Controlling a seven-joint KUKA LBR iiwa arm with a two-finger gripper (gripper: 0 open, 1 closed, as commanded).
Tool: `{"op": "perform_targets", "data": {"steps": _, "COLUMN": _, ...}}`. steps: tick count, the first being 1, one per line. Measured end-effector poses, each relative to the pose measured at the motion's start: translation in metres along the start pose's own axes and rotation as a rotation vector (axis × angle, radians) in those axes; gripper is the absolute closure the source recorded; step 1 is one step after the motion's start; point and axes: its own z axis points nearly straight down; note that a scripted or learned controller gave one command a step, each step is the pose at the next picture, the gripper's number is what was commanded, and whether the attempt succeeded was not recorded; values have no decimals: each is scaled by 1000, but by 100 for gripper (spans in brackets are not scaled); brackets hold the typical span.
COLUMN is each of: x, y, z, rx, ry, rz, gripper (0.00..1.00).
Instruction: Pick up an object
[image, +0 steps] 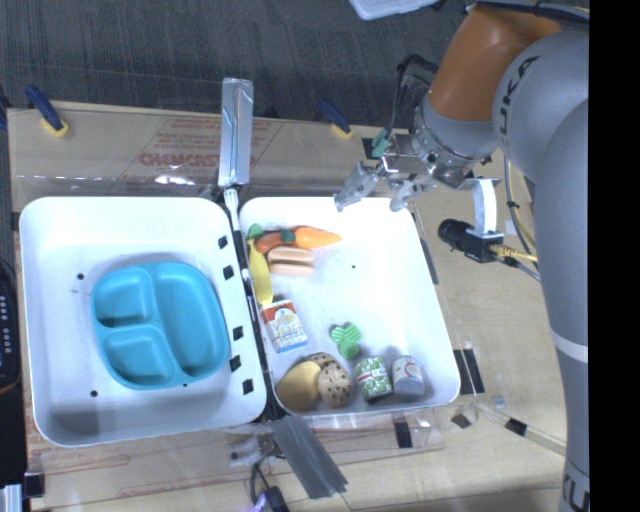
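Grey two-finger gripper (378, 189) hovering over the white right bin (420, 300) top rim, jaws spread, carrying nothing. Nearest target: orange plastic toy carrot (317, 238) lying near top-left corner, w/ other toy food just beside. Prob. light, stiff, slick; pinching across mid-body looks best.

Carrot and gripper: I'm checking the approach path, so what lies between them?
In the camera view, bare white bin floor and the bin's far rim separate the gripper from the carrot.
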Motion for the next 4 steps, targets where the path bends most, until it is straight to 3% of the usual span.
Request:
{"op": "perform_targets", "data": {"steps": 1, "x": 16, "y": -37, "z": 177, "rx": 12, "ry": 2, "rz": -5, "gripper": 0}}
{"op": "perform_targets", "data": {"steps": 2, "x": -46, "y": 20, "z": 186, "rx": 2, "ry": 0, "rz": 17, "gripper": 0}}
{"op": "perform_targets", "data": {"steps": 3, "x": -56, "y": 19, "z": 187, "rx": 10, "ry": 2, "rz": 201, "gripper": 0}}
{"op": "perform_targets", "data": {"steps": 4, "x": -38, "y": -53, "z": 185, "rx": 0, "ry": 1, "rz": -177, "gripper": 0}}
